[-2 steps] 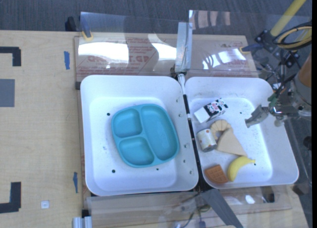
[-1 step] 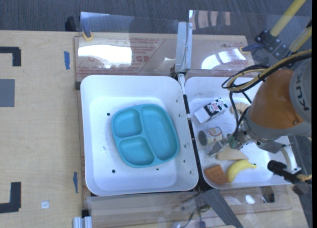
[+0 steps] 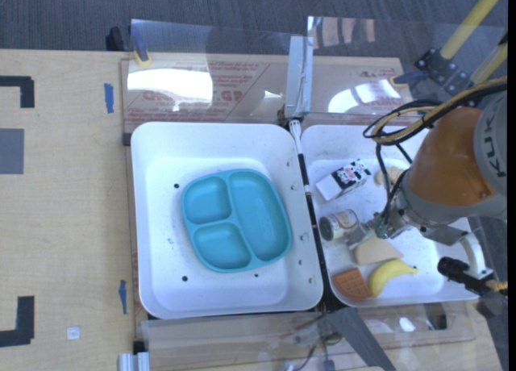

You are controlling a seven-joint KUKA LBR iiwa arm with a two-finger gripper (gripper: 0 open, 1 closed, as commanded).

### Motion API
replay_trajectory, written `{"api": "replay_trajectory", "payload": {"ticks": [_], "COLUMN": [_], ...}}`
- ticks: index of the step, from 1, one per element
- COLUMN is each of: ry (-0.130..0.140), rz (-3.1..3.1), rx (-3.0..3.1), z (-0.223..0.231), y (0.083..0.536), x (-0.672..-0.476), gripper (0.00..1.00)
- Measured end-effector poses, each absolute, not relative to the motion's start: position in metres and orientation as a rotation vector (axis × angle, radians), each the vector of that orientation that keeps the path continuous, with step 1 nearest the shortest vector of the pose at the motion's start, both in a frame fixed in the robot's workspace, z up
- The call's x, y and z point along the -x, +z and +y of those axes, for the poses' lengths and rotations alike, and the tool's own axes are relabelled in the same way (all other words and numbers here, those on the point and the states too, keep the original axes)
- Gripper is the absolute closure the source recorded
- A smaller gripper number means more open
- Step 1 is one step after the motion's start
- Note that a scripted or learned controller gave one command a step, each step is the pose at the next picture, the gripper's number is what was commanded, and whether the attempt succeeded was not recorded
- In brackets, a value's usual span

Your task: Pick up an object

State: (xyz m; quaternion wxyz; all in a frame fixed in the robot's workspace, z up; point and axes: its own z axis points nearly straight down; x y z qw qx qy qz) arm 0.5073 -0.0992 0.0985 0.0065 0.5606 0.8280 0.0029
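Observation:
My gripper [image 3: 380,227] reaches down into the right bin [image 3: 316,137] under the grey arm with its orange band. It sits just above a beige wedge [image 3: 373,252] and right of a small clear jar [image 3: 339,223] lying on its side. A yellow banana [image 3: 390,274] and an orange-brown waffle piece [image 3: 350,282] lie near the bin's front edge. Toward the back lies a white box with a black-and-white picture [image 3: 345,177], with a pale object [image 3: 393,174] to its right, partly hidden by the arm.
The left bin [image 3: 149,200] holds a blue divided plate [image 3: 235,219] at its middle. A clear upright panel [image 3: 298,71] stands behind the bins. Cables loop over the right bin's back corner.

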Motion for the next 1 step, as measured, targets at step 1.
{"api": "replay_trajectory", "payload": {"ticks": [1], "ry": [0.004], "rz": [2.376], "rx": [-2.052], "z": [-0.0417], "y": [0.1855], "x": [-0.5336], "gripper": [1.0]}}
